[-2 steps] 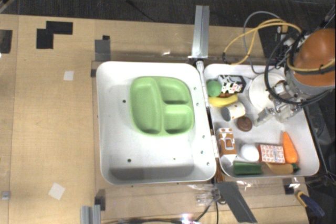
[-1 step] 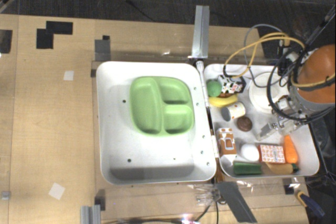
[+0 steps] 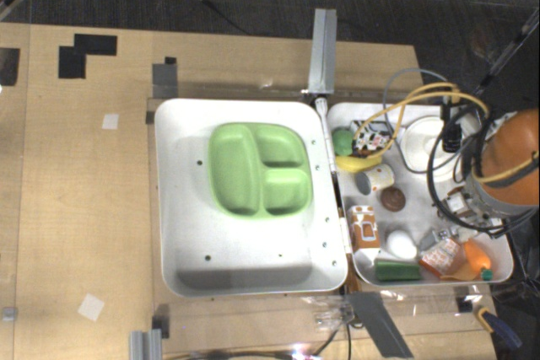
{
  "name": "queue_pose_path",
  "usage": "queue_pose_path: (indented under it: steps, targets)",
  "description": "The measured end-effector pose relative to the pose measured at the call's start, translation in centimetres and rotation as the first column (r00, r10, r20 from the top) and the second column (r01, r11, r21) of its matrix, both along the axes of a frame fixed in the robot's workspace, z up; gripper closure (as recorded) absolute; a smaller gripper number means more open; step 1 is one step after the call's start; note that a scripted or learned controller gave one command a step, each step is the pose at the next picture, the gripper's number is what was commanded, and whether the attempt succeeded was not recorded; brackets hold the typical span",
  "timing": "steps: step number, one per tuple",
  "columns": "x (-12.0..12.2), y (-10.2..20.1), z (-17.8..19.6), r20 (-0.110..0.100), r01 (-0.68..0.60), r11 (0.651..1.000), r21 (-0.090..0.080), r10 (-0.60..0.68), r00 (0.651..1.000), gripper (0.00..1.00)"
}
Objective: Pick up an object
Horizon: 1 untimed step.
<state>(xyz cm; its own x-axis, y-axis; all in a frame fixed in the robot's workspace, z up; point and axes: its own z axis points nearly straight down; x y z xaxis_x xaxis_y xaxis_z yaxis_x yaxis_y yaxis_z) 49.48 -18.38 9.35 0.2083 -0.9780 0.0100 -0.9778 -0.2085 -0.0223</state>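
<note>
Hovering over rt bin [image 3: 506, 259], arm [image 3: 506, 164] above orange obj [image 3: 477, 255].

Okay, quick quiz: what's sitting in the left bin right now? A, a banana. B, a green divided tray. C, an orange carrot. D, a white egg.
B: the green divided tray lies in the left bin, while the small items such as the banana crowd the right bin.
</note>
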Motion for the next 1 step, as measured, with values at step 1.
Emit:
queue_pose_path:
  steps: [1]
  targets:
    - [10.32,1.78,-0.25,-0.009,-0.215,0.977,0.001,0.215,0.977,0.0]
